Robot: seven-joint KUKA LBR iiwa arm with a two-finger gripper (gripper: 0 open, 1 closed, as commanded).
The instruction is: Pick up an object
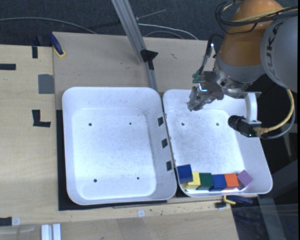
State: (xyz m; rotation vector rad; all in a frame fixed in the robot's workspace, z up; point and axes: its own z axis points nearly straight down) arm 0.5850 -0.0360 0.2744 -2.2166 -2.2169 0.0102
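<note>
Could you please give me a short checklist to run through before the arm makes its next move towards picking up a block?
1. Targets present: small coloured blocks lie in a row along the near edge of the right shallow white bin: ok.
2. Gripper over the blocks: the two-finger gripper sits near the bin's far edge, well away from the row: not ok.
3. Gripper free of load: nothing visible at its tip: ok.
4. Finger opening: cannot tell.
5. Room to close on one block: the blocks touch each other and crowd the bin wall: not ok.
6. Path from gripper to row: bare bin floor between them: ok.
</note>
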